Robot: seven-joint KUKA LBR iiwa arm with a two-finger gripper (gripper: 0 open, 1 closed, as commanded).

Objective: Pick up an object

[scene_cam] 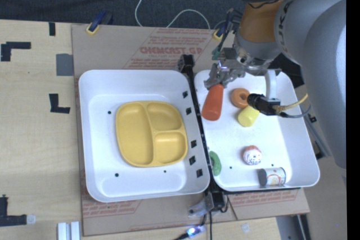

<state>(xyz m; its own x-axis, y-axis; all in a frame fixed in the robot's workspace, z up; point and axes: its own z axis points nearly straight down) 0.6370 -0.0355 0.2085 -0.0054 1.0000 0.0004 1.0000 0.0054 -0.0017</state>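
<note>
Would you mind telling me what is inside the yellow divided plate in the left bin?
The yellow plate shows three bare compartments with nothing lying in them. It covers the floor of the left bin beneath it, so that patch is hidden.

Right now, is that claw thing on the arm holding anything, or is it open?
Tool: sits right at the top end of the orange carrot in the right bin; whether it grips it cannot be told.

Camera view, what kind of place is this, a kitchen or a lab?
Most likely a robotics lab bench, not a kitchen: a grey arm reaches over two white bins on cardboard, one holding toy food like a carrot, with cables trailing across the floor.
</note>
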